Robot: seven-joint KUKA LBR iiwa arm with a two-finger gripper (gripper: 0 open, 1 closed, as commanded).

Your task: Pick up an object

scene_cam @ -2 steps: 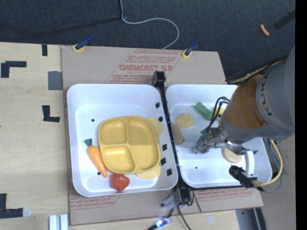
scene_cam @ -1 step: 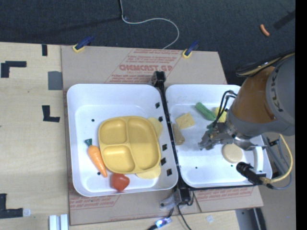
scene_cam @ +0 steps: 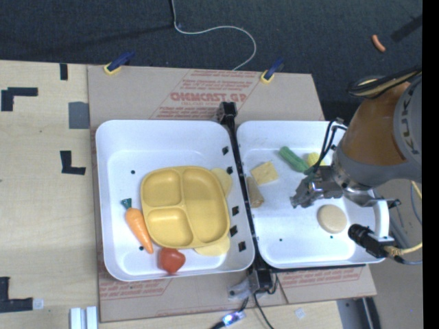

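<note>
The likeliest thing to be picked is the round beige disc-shaped piece, which lies flat on the floor of the right-hand shallow white bin, toward its near right part. The dark two-finger gripper hangs low in that bin, just to the left of the disc and slightly farther back, so the disc lies to the right of and nearer than the fingers; being round, it offers no long axis to line up with. Whether the fingers are spread or pressed together cannot be told, and nothing is seen between them. A green elongated toy vegetable lies farther back, slanting from far left to near right, with a small yellow piece beside it. A pale yellow wedge-like block sits to the left, near the bins' divider. The left white bin holds a yellow compartment tray, an orange toy carrot and a red toy pepper. Both bins rest on a cardboard sheet on the counter.
</note>
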